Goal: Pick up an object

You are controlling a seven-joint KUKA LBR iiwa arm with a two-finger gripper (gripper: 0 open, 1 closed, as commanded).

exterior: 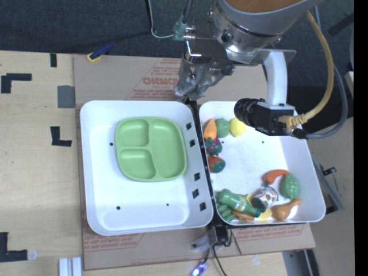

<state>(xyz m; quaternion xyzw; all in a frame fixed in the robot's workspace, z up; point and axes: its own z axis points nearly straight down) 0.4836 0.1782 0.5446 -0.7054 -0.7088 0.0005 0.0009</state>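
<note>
My gripper (191,86) hangs low over the far rim where the two bins meet, above the divider's back end. I see no object in it. Small toy foods lie in the right bin (299,154). Near the divider are an orange carrot (209,129), a yellow lemon (237,127), purple grapes (214,146) and a red strawberry-like piece (216,164). At the front lie a green vegetable (230,200), a small can (265,197), a red pepper (275,176), a green lumpy fruit (290,185) and an orange pear (282,211).
A light green divided plate (151,148) sits in the left bin (98,171). A black camera unit on a white bracket (261,115) overhangs the right bin's far side. Cables trail behind the bins, and black clips line the divider (197,171).
</note>
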